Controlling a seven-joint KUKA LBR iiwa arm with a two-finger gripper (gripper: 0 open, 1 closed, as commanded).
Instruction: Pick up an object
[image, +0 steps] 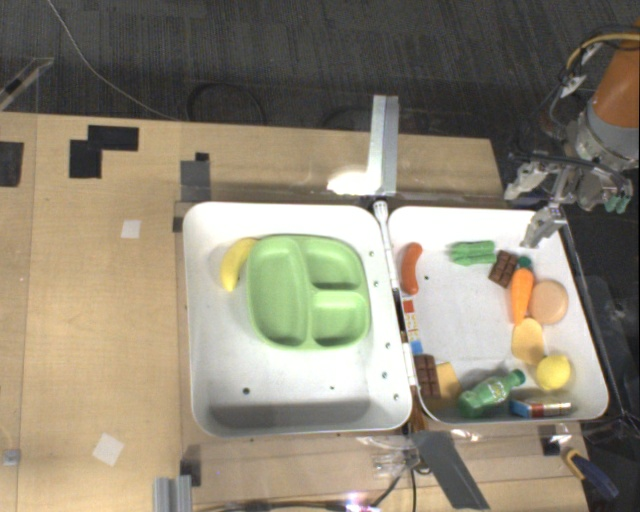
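Note:
My gripper (532, 206) hangs over the far right corner of the right bin (455, 310), open with nothing between its fingers. Just below it in that bin lie a green piece (471, 252), a brown chocolate bar (503, 268), an orange carrot (521, 293) and a pale peach round (549, 300). A red sausage (411, 267) lies near the bin's left wall. Toward the near side are a lemon (553, 372), a yellow-orange piece (528, 340), a green bottle (492, 392) and another brown bar (427, 375).
The left bin (215, 390) holds a green divided plate (305, 290) with a banana (235, 262) at its left. A metal post (384, 150) stands behind the wall between the bins. Bare wooden bench (90, 330) spreads to the left.

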